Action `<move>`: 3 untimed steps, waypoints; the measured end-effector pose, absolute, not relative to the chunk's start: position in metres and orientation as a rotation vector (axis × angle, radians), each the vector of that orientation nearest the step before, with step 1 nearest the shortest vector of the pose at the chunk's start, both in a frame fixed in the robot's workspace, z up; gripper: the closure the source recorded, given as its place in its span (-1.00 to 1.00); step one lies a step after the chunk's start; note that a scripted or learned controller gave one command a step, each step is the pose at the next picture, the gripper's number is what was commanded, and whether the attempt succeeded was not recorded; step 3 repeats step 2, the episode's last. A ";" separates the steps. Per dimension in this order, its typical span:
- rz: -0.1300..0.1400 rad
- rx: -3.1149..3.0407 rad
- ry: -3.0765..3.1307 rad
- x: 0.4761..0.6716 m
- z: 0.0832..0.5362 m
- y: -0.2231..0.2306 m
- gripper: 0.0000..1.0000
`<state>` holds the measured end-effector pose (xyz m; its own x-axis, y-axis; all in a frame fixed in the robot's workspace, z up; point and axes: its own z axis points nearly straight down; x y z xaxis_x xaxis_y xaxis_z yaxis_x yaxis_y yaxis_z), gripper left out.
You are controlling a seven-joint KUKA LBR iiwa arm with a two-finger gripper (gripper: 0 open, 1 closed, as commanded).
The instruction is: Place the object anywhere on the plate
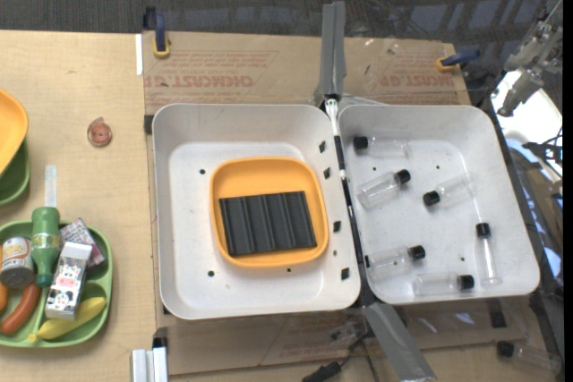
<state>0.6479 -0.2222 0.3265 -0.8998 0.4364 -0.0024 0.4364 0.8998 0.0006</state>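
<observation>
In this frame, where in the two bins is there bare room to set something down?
Left bin: a bare white margin rings the orange plate, which bears a dark ridged insert. Right bin: vials lie scattered; the bare patch is mid-floor, bordered by them.

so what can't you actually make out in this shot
- Gripper: at the camera view's right edge, blurred against bright glare, so its state is unreadable.
- Clear vials in the right bin: transparent bodies fade into the white floor; contents cannot be judged.
- Orange plate in the left bin: a dark ribbed slab covers its middle.
- Yellow dish: cut off by the left edge.
- Food items on the green tray: labels too small.
</observation>
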 end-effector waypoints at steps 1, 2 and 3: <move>0.000 0.583 3.085 0.651 0.308 -0.221 -1.00; 0.000 0.077 3.135 0.651 0.312 -0.222 -1.00; 0.000 0.077 3.135 0.651 0.312 -0.222 -1.00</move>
